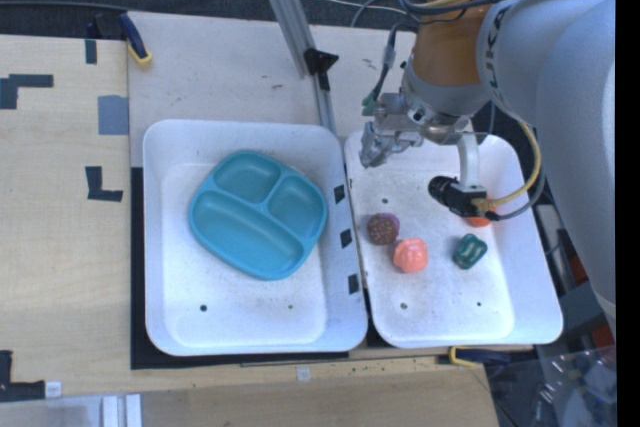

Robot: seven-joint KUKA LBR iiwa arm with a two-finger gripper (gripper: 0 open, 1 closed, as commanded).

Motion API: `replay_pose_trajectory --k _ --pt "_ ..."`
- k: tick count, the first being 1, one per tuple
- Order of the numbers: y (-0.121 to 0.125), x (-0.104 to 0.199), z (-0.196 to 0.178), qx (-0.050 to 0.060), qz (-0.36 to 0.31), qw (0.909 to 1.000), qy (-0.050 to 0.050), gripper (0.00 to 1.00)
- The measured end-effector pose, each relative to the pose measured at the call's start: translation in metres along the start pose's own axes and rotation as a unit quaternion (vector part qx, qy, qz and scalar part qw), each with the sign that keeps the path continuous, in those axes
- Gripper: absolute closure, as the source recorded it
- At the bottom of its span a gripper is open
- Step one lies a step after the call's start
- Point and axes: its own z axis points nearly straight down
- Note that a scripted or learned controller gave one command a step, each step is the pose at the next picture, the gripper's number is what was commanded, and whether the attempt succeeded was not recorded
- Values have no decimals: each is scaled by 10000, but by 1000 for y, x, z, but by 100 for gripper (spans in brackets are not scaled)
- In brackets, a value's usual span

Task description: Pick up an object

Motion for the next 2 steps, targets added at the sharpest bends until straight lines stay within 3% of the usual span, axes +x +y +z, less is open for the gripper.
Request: replay_pose_trajectory --k 2 --pt "-58 98 -9 6 -2 10000 -2 100"
